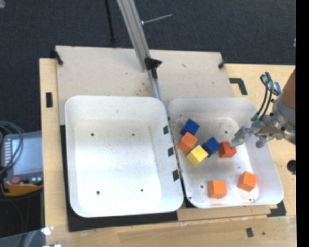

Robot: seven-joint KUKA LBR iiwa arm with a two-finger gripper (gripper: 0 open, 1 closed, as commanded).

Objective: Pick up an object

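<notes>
- The red cube (pixel 227 150) is sitting in the right bin (pixel 265 181), toward its right-hand middle, and looks to be the piece the arm is going for.
- The tool (pixel 240 137) is hanging just to the right of and slightly beyond that cube, its tip almost touching the cube's far-right corner; whether it is parted or closed cannot be told at this size and angle, and nothing is showing gripped in it.
- By its look the cube is probably a small, light, rigid block of painted wood or plastic: not fragile, not soft, with flat and perhaps slightly slick faces.
- The best hold is likely across two opposite flat sides, squarely at mid-height, since a corner pinch could make it twist out.
- A blue cube (pixel 211 145) is sitting just beside the red one on its left, nearly touching, so one finger would need to slip into that narrow gap.
- A yellow cube (pixel 197 155), an orange cube (pixel 187 141) and a second blue cube (pixel 191 127) are clustering further left; two more orange cubes (pixel 217 188) (pixel 247 181) are lying nearer the front edge, well apart.
- The left bin (pixel 72 138) is resting on the worktop (pixel 46 81) beside the right one.
- No brand, label or readable writing is showing anywhere.
</notes>
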